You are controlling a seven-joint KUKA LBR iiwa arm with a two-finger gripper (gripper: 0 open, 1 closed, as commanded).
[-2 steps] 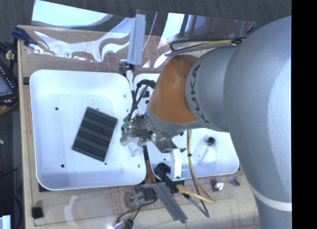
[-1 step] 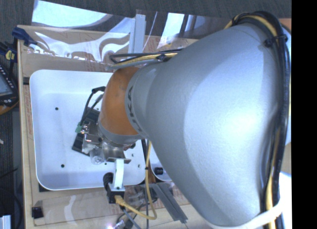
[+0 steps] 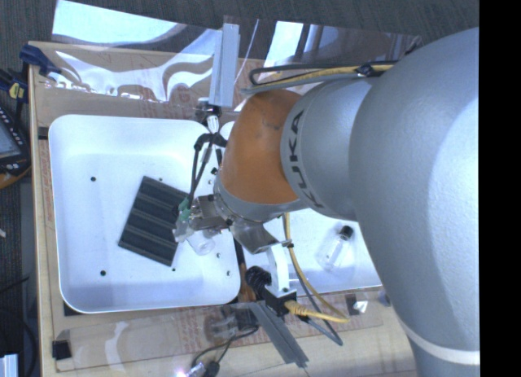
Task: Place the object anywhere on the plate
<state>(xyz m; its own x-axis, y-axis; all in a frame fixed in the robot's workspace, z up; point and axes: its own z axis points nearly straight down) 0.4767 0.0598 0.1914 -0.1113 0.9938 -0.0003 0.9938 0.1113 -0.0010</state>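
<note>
A dark ribbed rectangular plate [image 3: 151,219] lies tilted in the left white bin [image 3: 81,147]. My gripper [image 3: 195,233] hangs low over the left bin, right at the plate's right edge, under the orange wrist band. Something pale and translucent shows at its tip, and I cannot tell whether that is a held thing or part of the gripper. A small clear vial with a dark cap [image 3: 334,247] lies in the right bin [image 3: 358,273], mostly hidden behind the arm.
The big grey arm covers most of the right bin. A wooden bench edge [image 3: 122,339] runs along the front, with clamps and cables [image 3: 269,310] between the bins. The left bin's left half has free floor.
</note>
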